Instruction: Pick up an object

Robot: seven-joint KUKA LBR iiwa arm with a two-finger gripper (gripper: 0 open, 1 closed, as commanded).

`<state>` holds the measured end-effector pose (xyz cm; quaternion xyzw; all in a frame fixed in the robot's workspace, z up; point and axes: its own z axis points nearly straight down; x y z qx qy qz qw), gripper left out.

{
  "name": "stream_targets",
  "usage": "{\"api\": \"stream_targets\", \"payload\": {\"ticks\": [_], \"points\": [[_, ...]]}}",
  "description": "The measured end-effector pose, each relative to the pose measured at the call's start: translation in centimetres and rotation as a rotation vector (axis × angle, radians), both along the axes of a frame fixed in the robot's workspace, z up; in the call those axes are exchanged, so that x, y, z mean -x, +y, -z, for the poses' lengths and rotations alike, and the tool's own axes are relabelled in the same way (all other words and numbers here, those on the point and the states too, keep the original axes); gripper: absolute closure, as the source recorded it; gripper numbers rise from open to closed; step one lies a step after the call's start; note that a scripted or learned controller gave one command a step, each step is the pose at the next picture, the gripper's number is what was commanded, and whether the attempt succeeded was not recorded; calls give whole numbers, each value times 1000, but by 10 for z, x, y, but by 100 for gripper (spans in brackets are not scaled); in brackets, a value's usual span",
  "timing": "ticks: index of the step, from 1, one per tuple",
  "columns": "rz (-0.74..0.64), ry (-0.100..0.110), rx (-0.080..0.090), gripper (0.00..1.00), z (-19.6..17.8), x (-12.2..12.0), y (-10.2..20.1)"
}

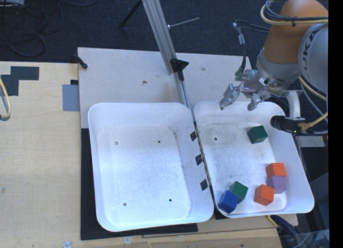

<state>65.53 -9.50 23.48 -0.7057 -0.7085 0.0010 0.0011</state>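
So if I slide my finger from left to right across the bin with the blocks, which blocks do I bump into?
Blue block → light green block → dark green block → orange block → purple block.

A robot lab: cables [32, 6] on dark carpet upper left, aluminium rail [161, 32], white bins [107, 114] on a bench.

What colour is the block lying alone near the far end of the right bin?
Dark green block, seen in the camera view, just below the gripper.
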Motion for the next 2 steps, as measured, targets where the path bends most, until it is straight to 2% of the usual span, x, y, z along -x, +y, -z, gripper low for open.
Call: {"api": "stream_targets", "payload": {"ticks": [1, 2], "points": [[8, 4, 2, 0, 52, -1, -67], [2, -5, 0, 0, 121, 3, -103]]}}
